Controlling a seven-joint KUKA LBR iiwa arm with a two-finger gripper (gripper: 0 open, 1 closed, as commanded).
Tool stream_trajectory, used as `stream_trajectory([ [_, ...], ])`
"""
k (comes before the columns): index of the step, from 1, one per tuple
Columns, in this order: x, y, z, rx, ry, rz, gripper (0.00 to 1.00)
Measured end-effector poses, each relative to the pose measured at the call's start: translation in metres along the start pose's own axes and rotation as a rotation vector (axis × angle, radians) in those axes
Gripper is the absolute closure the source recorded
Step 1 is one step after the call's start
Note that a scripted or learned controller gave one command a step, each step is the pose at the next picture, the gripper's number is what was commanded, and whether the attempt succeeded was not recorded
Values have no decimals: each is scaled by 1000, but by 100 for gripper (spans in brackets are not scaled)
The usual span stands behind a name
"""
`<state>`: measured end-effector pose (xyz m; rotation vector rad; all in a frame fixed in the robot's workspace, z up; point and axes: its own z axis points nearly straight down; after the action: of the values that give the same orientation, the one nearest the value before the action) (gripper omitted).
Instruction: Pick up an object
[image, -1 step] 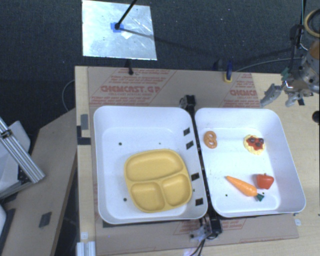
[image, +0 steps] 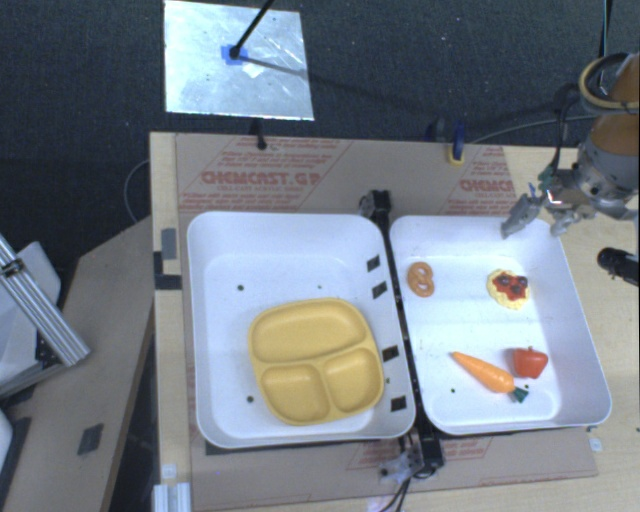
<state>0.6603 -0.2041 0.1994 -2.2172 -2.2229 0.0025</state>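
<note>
The right bin (image: 570, 300) holds a pretzel (image: 421, 279) at its left, a small yellow tart with red topping (image: 509, 288) toward the back right, an orange carrot (image: 484, 372) near the front, and a red pepper (image: 529, 362) just right of the carrot. My gripper (image: 540, 216) hangs open above the bin's back right corner, with nothing between its fingers. It sits up and to the right of the tart, apart from every object.
The left bin (image: 215, 300) carries a yellow divided tray (image: 315, 358). A black divider clip strip (image: 385, 290) runs between the bins. A grey metal sheet (image: 238, 62) lies at the back. Cables trail behind the right bin near a blue clamp (image: 458, 140).
</note>
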Motion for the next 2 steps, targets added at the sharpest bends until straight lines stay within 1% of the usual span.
stream_trajectory([
  [1,10,0,48,-1,0,-4,0],
  [2,12,-2,89,-2,-1,-4,0],
])
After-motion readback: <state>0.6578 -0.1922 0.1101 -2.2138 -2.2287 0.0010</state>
